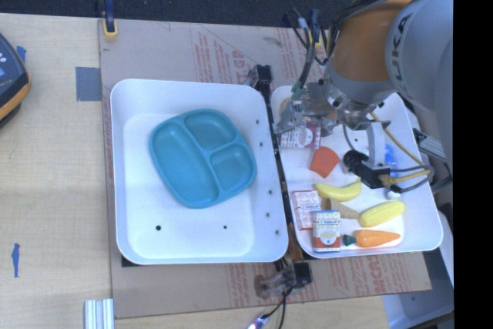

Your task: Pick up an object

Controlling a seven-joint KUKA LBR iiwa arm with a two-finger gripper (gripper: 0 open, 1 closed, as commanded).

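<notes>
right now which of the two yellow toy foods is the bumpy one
The corn, lying just above the carrot. The banana, up and to its left, is smooth and curved.

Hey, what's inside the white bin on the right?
The right white bin holds a yellow banana, yellow corn cob, orange carrot, red wedge and small cartons. The grey arm covers the bin's far end.

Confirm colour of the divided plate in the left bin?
Light blue: the divided plate shows plainly in the camera view.
</notes>
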